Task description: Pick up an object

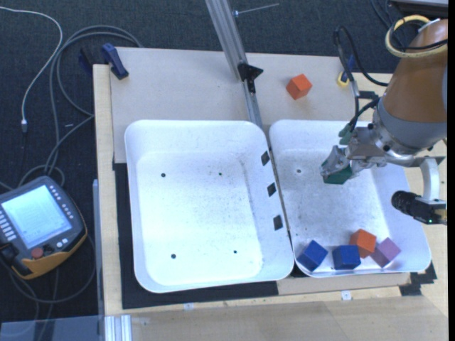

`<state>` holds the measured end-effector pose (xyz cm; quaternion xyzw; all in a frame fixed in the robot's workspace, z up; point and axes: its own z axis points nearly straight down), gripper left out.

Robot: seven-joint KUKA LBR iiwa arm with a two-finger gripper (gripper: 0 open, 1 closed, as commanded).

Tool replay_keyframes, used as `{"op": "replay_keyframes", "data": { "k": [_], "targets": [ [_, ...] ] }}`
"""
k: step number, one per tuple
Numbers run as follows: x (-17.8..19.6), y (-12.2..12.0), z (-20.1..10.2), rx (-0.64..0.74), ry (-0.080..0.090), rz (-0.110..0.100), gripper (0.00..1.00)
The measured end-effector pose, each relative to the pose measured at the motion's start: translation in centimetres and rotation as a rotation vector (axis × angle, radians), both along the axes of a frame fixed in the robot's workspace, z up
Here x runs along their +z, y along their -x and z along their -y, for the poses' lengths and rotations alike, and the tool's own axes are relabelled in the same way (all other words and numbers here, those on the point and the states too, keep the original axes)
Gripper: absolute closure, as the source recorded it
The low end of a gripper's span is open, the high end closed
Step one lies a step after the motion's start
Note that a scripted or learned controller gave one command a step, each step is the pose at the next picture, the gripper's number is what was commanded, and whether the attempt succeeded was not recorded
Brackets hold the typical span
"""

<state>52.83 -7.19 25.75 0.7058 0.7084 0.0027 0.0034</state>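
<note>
My gripper [335,169] hangs over the upper middle of the right bin [304,135], reaching in from the right. A small dark green block [340,175] sits between its fingers, held above the bin floor. Along the bin's near edge lie two blue blocks [312,254] [346,257], an orange block [364,241] and a purple block [387,251].
The left bin [199,204] lies beside the right one, split from it by a ridge with black clips. An orange cube [299,86] rests on the bench behind the bins. A slanted metal rod [227,34] crosses the back. A black camera body [416,206] sticks out at the right.
</note>
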Motion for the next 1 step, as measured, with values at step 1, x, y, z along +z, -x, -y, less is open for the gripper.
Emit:
{"op": "replay_keyframes", "data": {
  "k": [1],
  "targets": [
    [-6.16, 1.85, -7.86, 0.005, -0.006, -0.019, 1.00]
  ]
}}
